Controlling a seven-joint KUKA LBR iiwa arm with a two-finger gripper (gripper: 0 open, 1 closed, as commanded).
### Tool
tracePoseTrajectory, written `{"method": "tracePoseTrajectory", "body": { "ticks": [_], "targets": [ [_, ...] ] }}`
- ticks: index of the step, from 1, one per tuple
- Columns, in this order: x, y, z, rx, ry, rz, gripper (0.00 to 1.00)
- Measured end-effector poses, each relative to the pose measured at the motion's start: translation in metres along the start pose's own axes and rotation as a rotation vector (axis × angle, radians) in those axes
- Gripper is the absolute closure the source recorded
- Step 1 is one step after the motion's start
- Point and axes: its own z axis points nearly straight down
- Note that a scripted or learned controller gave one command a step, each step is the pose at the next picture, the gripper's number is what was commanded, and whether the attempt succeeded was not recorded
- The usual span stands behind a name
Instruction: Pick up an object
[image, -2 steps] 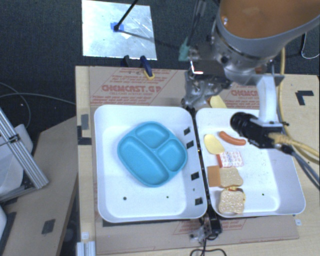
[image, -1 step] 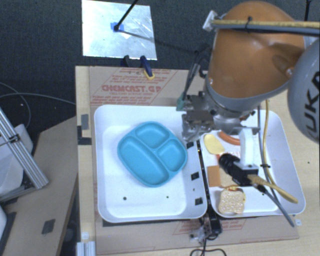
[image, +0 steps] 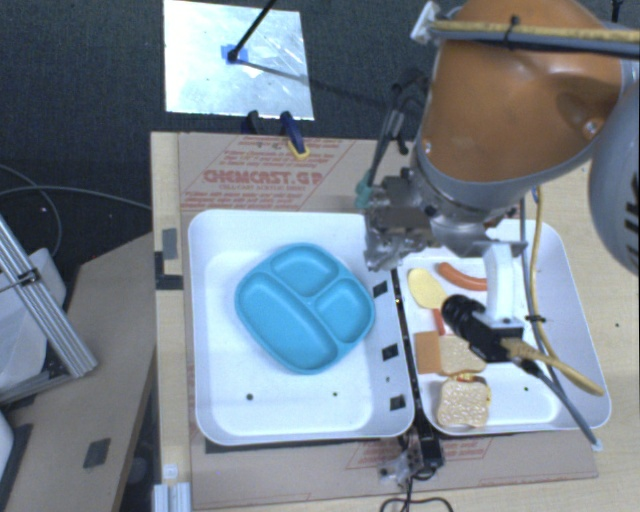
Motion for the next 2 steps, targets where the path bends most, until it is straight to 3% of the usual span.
{"method": "tracePoseTrajectory", "body": {
  "ticks": [1, 2],
  "targets": [
    [0.0003, 0.0006, -0.011, -0.002, 0.001, -0.002, 1.0],
    [0.0003, 0.0006, -0.0105, -0.002, 0.001, -0.002, 0.0]
  ]
}}
